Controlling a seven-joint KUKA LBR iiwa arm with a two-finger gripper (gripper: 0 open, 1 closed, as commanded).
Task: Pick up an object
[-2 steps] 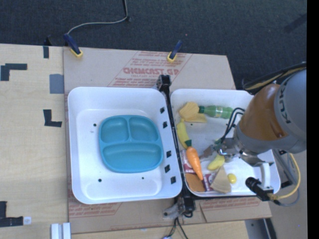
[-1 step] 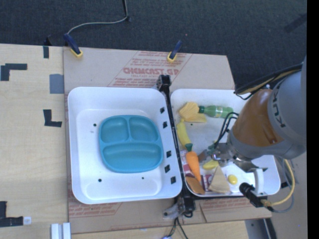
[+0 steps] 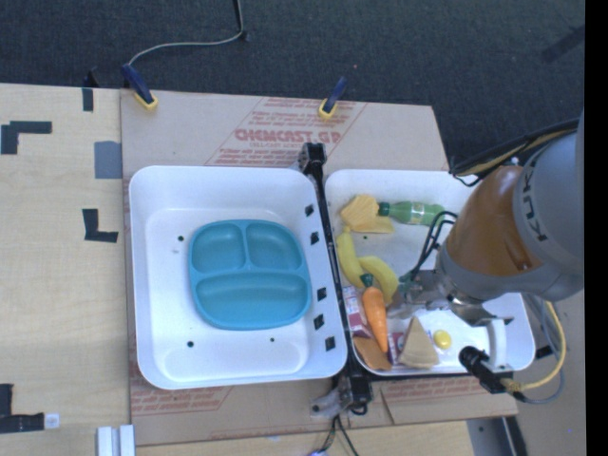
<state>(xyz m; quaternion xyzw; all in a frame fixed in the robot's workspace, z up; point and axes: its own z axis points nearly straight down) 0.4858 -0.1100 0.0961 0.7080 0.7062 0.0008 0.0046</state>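
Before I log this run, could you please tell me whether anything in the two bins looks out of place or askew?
Nothing looks spilled or broken. The blue tray lies flat in the left bin. The right bin is crowded: banana, carrot and green bottle lie jumbled against one another.
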